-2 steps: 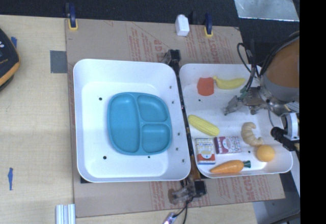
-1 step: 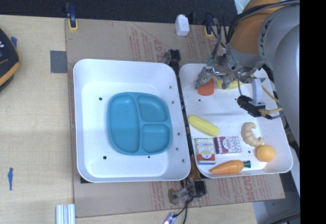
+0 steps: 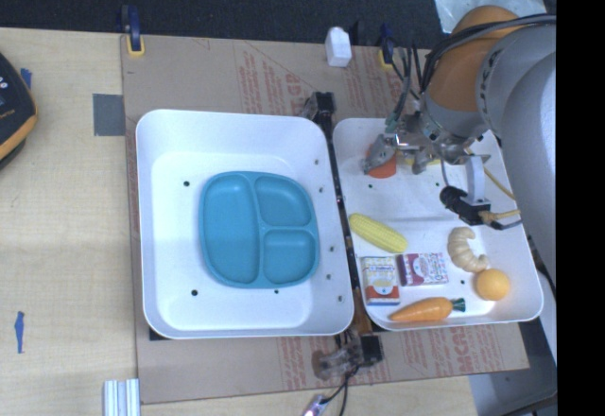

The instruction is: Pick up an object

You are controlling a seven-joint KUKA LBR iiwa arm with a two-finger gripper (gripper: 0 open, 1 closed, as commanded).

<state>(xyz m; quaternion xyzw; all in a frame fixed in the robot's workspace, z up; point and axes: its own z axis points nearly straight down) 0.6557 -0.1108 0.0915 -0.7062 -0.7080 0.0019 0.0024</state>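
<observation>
My gripper (image 3: 383, 155) is low over the back left corner of the right bin (image 3: 529, 315). A small red-orange object (image 3: 383, 170) shows just beneath it, partly hidden by the gripper. Further forward in that bin lie a yellow corn cob (image 3: 378, 234), a small printed box (image 3: 379, 277), a printed packet (image 3: 423, 268), an orange carrot (image 3: 423, 310), an orange fruit (image 3: 492, 285) and a tan pastry-like piece (image 3: 466, 248).
The left bin (image 3: 170, 310) holds a blue divided plate (image 3: 258, 228). The grey arm with its orange band (image 3: 473, 64) and black cables (image 3: 468, 203) hangs over the right bin's back right part. Clamps sit at the bins' joint, front and back.
</observation>
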